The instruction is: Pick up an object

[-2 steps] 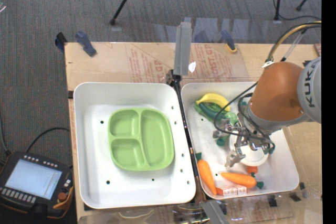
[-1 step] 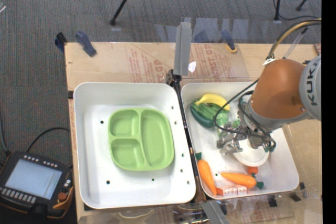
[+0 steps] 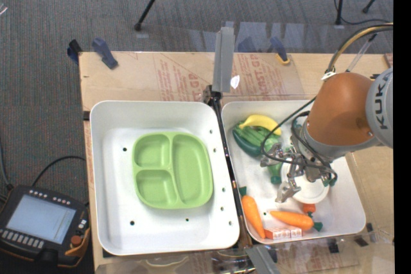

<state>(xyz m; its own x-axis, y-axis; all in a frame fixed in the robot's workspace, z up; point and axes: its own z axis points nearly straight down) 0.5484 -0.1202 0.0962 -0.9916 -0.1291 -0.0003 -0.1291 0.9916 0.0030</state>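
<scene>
Tool (image 3: 289, 188) hangs low in right bin (image 3: 350, 186), finger state can't be told; nearest carrot (image 3: 253, 215) lies loose by the bin's left wall, looks like light, stiff, slick plastic, so best pinched across its thick mid-body.

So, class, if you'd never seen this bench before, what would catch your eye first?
Probably the orange band of the arm looming over the right bin, its gripper hanging above toy food: two carrots and a banana. Next, the bright green divided plate lying in the left bin.
</scene>
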